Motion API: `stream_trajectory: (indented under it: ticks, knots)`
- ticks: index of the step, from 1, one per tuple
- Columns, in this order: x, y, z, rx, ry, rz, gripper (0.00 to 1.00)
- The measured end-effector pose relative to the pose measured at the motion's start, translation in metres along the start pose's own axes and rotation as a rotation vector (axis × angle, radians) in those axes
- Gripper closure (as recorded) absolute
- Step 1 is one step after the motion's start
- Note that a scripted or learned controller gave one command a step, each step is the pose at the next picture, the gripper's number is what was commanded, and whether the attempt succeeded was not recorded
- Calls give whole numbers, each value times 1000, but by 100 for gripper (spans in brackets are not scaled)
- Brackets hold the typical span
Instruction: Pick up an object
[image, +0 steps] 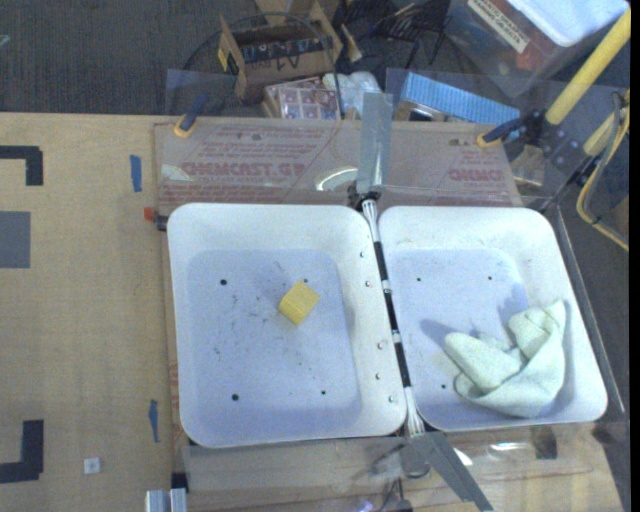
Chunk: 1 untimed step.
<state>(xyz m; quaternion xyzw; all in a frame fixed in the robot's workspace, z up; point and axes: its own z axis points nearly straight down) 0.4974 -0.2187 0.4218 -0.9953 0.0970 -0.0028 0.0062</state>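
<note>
Two candidates. A small yellow block (298, 303) sits just left of centre on the floor of the left bin (230, 370), turned diagonal to the walls. A crumpled white cloth (510, 365) is bunched in the near-right corner of the right bin (450, 270), touching or nearly touching the right and near walls. The block looks light and stiff, maybe foam or wood, with flat faces, so it should take a pinch across two opposite faces if the tool is rotated to match its diagonal. My guess is it's not slippery and not fragile, but it's small enough to skate or tip if one side makes contact first. The cloth is soft, limp and light. A pinch on a raised fold, say the thick finger-like lump at its left end, should hold it, but it'll drape and drag, and the corner walls crowd the approach. The block is the easier pick, with open floor on all sides, well away from the rims and from the seam (385, 310) between the bins. An arm reaching in from the right has to cross the right bin and that seam, so keep height until over the block, then drop straight down. The tabletop (80, 300) to the left isn't a factor. Tool state: cannot tell from this frame.
</note>
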Motion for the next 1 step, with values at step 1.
stream_trajectory:
  ticks: [1]
  knots:
    - [-26, -100, 211, -10, -9, 8, 100]
